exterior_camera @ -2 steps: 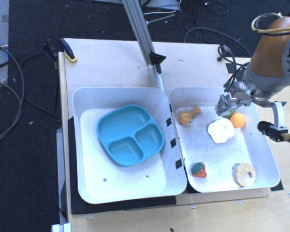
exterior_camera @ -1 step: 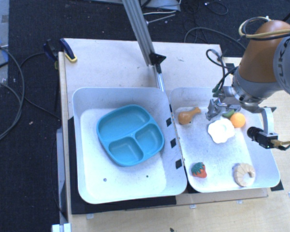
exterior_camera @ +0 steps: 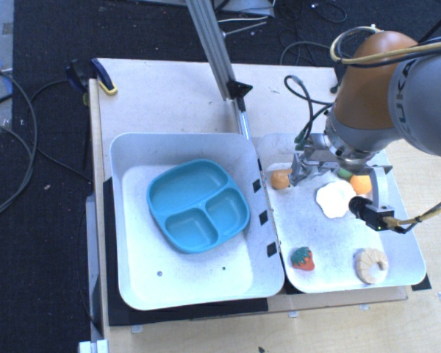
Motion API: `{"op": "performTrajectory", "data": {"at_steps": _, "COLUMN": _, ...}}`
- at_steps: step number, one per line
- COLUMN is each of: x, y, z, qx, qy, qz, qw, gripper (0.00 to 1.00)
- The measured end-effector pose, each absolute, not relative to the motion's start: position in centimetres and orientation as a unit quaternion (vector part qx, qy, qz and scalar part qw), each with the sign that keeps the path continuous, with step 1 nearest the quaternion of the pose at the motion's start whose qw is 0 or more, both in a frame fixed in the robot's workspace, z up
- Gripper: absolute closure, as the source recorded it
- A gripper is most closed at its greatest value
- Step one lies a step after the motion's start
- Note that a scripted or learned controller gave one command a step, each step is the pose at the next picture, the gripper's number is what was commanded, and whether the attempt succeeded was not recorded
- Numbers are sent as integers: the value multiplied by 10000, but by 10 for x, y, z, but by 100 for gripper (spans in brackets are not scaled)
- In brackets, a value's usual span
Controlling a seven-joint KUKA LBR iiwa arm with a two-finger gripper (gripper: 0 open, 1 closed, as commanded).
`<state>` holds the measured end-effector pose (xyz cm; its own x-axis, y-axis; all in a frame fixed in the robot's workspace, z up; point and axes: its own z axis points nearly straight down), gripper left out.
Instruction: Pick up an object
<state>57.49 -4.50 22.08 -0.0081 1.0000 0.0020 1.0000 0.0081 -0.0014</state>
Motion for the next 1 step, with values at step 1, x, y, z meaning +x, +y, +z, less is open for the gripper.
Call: {"op": "performTrajectory", "data": {"at_steps": 1, "x": 554, "y": -5, "z": 225, "qx": -7047, "qy": -7095, "qz": 3, "qw": 14, "gripper": 100}}
